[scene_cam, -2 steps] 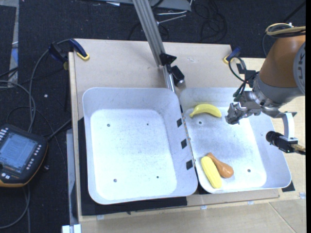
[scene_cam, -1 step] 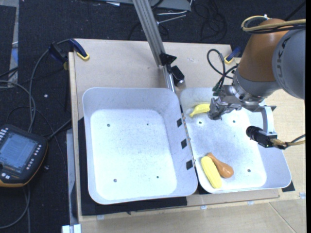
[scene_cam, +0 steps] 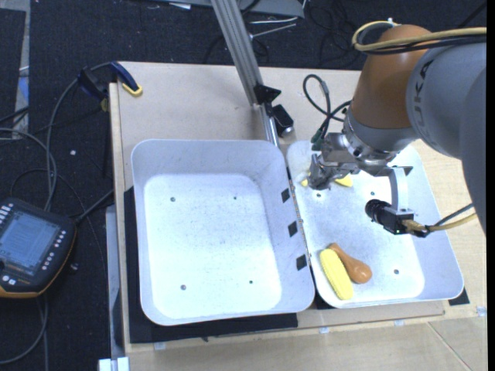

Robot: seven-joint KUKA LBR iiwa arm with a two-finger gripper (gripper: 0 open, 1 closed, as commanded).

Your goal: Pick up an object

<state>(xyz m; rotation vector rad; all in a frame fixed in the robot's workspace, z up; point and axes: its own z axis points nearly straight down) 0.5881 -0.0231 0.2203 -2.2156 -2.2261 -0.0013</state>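
Observation:
My gripper is low over the far left corner of the right bin. A small yellow object lies right under it, mostly hidden by the wrist, with a yellow edge peeking out on either side. Whether the gripper touches it cannot be made out. Near the front of the same bin a yellow banana-shaped object lies against an orange-brown pear-shaped object, both well apart from the gripper.
The left bin stands beside the right one, their rims meeting at a ridge with black clips. A slanted metal rail rises behind the bins. A black cable fitting hangs from the wrist over the right bin.

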